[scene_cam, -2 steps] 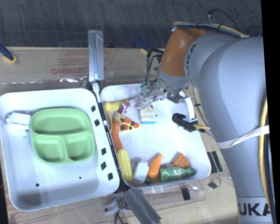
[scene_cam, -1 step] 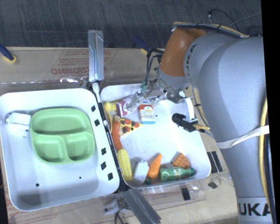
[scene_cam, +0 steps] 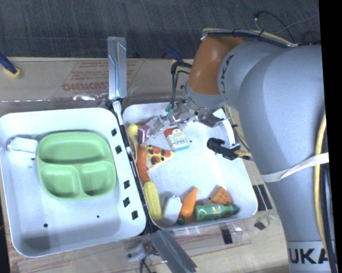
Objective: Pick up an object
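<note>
Just under the gripper (scene_cam: 178,114), as we look down on it, a small carton (scene_cam: 177,139) lies on the floor of the right bin (scene_cam: 240,183), near the bin's far wall. We cannot tell whether the gripper is released or clenched, nor whether it touches the carton.

Down and left of the gripper, a pizza slice (scene_cam: 157,155) lies just beside the carton, with a sausage (scene_cam: 142,164) along the bin's left wall next to it. A crumpled wrapper (scene_cam: 150,127) sits left of the gripper.

Well away from the gripper, along the near wall, we see corn (scene_cam: 152,199), a white block (scene_cam: 172,207), a carrot (scene_cam: 188,202), a green bottle (scene_cam: 214,211) and an orange wedge (scene_cam: 221,195).

Farther left of the gripper, the left bin (scene_cam: 78,230) holds a green tray (scene_cam: 76,163) and a white bar (scene_cam: 22,145). Both bins rest on the counter (scene_cam: 39,84).
</note>
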Controlling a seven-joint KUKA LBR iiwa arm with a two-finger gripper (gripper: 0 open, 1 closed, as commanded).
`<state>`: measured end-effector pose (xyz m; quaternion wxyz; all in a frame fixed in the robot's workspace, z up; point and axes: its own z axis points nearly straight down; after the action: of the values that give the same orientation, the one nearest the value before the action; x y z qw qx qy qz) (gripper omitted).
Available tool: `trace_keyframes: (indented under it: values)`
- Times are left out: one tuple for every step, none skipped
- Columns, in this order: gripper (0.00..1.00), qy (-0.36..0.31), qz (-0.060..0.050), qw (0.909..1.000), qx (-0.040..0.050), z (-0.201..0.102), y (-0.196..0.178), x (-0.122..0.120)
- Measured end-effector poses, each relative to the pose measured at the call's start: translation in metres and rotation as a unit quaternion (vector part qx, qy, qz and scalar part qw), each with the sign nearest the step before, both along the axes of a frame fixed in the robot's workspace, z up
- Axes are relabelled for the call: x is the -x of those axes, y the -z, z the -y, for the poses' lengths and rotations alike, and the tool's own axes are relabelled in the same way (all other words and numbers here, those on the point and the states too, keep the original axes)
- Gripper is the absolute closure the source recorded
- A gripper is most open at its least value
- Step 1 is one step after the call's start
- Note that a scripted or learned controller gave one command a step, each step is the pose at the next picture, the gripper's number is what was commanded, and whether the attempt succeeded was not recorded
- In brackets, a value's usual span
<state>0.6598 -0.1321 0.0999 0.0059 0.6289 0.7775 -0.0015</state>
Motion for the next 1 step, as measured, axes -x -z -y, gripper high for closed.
trace_keyframes:
  values:
    - [0.00, -0.040, 0.000, 0.9992, -0.0028, 0.0180, 0.0038, -0.0009]
